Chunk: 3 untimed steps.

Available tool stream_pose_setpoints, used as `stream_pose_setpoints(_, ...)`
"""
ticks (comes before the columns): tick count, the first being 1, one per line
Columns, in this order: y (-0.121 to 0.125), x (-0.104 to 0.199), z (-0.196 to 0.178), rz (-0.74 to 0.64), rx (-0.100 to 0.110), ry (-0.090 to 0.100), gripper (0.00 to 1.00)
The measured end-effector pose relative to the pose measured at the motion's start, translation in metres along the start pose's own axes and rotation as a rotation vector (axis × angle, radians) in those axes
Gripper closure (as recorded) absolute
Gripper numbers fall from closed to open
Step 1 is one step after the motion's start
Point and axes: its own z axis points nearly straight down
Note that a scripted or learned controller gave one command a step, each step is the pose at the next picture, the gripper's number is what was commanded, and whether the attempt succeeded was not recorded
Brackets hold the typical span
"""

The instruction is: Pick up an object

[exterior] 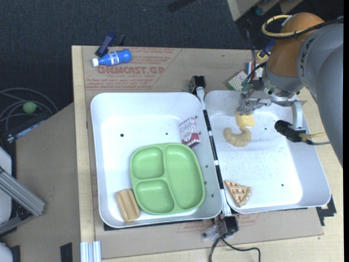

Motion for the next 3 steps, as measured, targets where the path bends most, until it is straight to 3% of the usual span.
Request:
stream_pose_setpoints(1, 0.000, 0.000, 0.000, 0.000, 0.001, 0.000, 0.00)
stream_pose_setpoints(2, -0.002, 0.014, 0.021, 0.002, 0.007, 0.001, 0.00)
stream_pose_setpoints(3, 0.000, 0.014, 0.008, 0.001, -0.001, -0.001, 1.00)
